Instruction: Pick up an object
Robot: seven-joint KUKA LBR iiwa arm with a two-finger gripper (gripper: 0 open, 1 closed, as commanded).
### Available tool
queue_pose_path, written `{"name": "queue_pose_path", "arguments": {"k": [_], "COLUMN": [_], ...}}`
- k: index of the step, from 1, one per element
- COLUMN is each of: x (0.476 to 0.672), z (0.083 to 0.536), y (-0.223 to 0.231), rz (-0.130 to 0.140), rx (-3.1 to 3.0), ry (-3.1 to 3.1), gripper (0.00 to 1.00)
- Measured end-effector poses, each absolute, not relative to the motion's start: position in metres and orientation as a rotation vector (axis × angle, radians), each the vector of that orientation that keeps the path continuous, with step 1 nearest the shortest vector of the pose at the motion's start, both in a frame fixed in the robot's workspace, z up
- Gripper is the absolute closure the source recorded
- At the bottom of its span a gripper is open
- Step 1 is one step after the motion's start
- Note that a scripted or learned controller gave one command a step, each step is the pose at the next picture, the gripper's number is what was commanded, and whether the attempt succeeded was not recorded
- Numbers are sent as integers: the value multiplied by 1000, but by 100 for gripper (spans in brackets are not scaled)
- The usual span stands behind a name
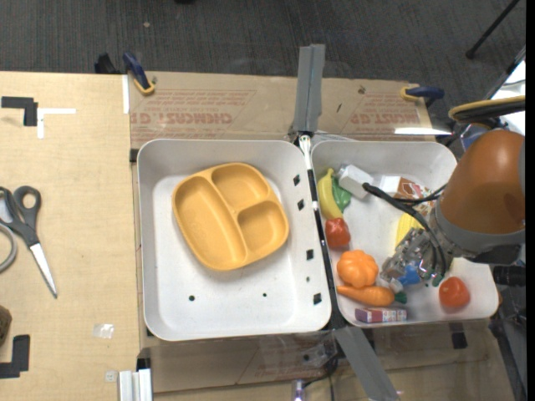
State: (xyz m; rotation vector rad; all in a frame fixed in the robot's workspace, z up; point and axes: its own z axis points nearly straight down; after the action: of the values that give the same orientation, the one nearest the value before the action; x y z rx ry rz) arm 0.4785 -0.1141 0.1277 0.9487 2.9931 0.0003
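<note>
Carrot (pixel 366 294), claw (pixel 411 267) just above

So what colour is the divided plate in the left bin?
Yellow-orange plate, plain, clearest in the camera view.

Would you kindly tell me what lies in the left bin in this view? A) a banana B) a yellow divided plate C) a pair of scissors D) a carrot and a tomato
B: the yellow divided plate lies alone in the left bin, while the carrot, tomato and banana lie in the right bin and the scissors lie on the bench.
</note>
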Motion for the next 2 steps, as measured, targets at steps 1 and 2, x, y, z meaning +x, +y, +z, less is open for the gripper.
{"name": "queue_pose_path", "arguments": {"k": [1,2], "x": [521,521], "z": [224,224], "y": [-52,-52], "rz": [-2,-2], "rx": [1263,1264], "ry": [2876,2875], "gripper": [100,0]}}
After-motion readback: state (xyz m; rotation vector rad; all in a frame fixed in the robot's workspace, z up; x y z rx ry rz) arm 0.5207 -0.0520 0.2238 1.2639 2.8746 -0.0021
